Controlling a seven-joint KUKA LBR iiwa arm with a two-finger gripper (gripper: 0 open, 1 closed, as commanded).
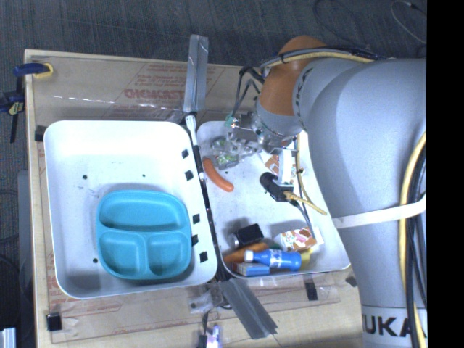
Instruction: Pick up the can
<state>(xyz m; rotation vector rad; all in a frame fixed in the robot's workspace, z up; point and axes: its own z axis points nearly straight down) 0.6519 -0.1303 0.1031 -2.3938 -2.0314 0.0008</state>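
We read "UKA", the visible part of the brand lettering, on the arm's grey base (388, 327); red print on the tabletop board (156, 87) stays illegible.

The flat brown wooden bench (109, 85) carries two shallow white plastic bins side by side: the left bin (72, 165) and the right bin (330, 263), rims touching.
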